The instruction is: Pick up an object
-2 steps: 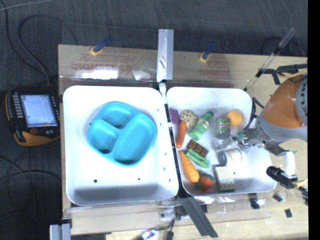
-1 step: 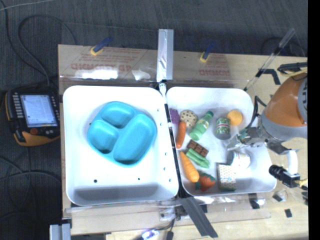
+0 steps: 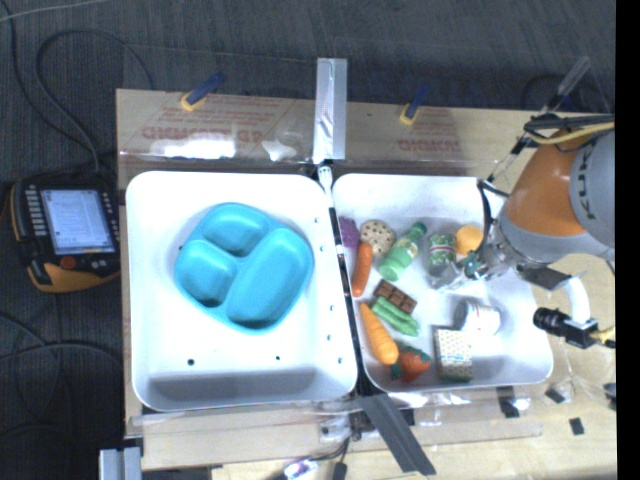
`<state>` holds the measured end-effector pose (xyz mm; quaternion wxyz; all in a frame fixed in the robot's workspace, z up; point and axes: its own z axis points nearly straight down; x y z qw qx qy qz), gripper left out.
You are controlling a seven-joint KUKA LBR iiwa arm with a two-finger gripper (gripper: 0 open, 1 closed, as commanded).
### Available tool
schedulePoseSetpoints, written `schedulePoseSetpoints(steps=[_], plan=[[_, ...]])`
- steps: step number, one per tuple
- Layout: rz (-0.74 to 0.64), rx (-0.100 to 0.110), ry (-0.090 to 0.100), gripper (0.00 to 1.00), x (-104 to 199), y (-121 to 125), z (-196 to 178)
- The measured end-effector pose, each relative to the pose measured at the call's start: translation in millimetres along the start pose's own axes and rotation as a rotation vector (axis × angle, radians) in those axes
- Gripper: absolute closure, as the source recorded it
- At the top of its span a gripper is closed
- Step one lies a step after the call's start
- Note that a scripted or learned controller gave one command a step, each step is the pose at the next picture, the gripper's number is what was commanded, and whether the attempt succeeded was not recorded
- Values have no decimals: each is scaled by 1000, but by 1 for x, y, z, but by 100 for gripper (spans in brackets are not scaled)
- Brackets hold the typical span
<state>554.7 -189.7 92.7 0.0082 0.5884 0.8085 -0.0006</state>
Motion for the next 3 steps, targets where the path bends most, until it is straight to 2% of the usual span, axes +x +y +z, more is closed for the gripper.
schedulePoseSetpoints(steps=[1,2,3], plan=[[425,14,12,100,33,22,-3],[361,13,10,100,22,-27,-106],[361,14,10,0,22,-28,-105]])
